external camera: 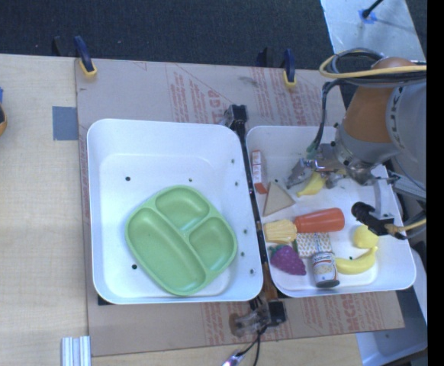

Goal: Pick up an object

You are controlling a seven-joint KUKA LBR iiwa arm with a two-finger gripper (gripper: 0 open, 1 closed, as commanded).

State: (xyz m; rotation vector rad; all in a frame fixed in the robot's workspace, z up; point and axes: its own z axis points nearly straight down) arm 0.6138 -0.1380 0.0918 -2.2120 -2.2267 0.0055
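My gripper (307, 177) is low over the back of the right bin (405, 277), and the arm comes in from the right. A small yellow piece (312, 186) lies right at its tip; whether it is gripped is hidden from this angle. Just in front of it sit a tan wedge (278, 199) and a red-orange cylinder (320, 220). Further forward are a yellow block (280, 231), a purple grape bunch (287, 259), a checkered cracker (313, 243), a small can (323, 269), a banana (357, 263) and a yellow lemon-like piece (365, 237).
The left bin (100, 204) holds a green divided plate (180, 239). A narrow red-and-white packet (257, 167) lies along the right bin's left wall. Blue clamps (85, 56) hold the cardboard at the bench's back edge.
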